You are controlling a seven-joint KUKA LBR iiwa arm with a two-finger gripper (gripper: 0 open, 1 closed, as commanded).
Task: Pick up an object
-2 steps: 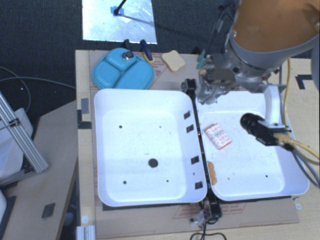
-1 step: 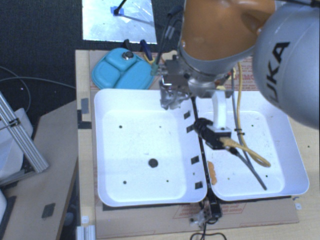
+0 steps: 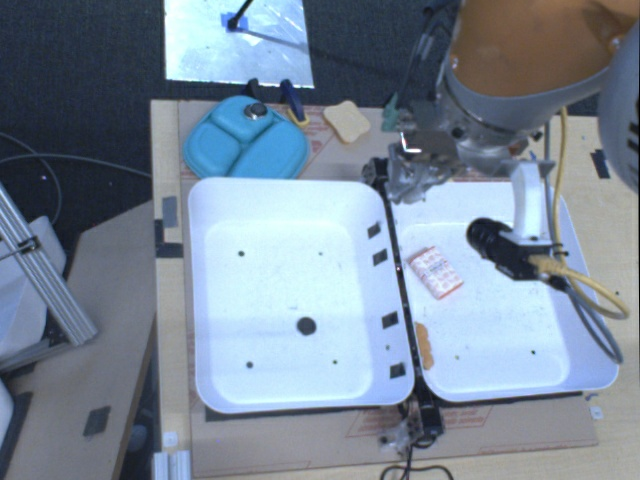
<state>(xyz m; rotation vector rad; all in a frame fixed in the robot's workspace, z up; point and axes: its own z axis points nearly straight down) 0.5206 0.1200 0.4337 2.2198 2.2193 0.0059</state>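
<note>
I'm hovering at the right bin's [image 3: 560, 368] back edge, reaching; my jaws' state I cannot tell. Next: down toward the pink packet [image 3: 436, 271].

The bench [image 3: 170, 268] bears two white bins [image 3: 290, 298] side by side, with a blue tray [image 3: 245, 140] and tan piece [image 3: 347, 121] along its far edge.

Bright, even overhead light is washing the two white bins [image 3: 290, 298] nearly shadowless. Glare is bouncing off the foil sheet [image 3: 238, 26], and the orange arm [image 3: 540, 18] is looking soft and blurred.
</note>
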